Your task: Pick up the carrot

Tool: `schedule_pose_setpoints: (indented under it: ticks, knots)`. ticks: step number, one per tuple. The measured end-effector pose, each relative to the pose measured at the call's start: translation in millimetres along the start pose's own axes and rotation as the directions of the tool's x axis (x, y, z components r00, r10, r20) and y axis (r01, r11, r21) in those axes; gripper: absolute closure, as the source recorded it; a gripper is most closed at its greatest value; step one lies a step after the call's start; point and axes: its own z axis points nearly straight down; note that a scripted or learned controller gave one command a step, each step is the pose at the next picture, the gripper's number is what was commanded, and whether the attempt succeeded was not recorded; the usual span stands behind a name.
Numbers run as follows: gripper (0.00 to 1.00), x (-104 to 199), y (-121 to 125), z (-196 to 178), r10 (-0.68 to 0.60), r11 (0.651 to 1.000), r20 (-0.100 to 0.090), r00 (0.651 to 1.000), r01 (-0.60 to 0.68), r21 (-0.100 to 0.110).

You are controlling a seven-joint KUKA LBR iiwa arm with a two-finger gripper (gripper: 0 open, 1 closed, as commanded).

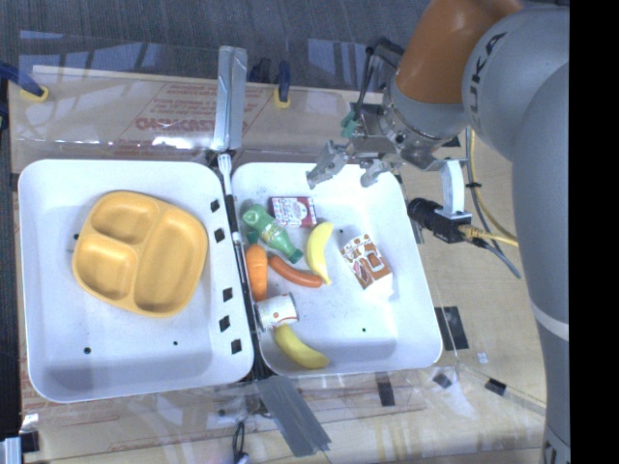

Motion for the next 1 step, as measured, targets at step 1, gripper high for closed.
schedule_pose_setpoints:
  ticks: [1]
  knots:
    - [0.0,55.8,-17.4,55.7,0.036,0.999,0.001,0.999,-0.036,0.003]
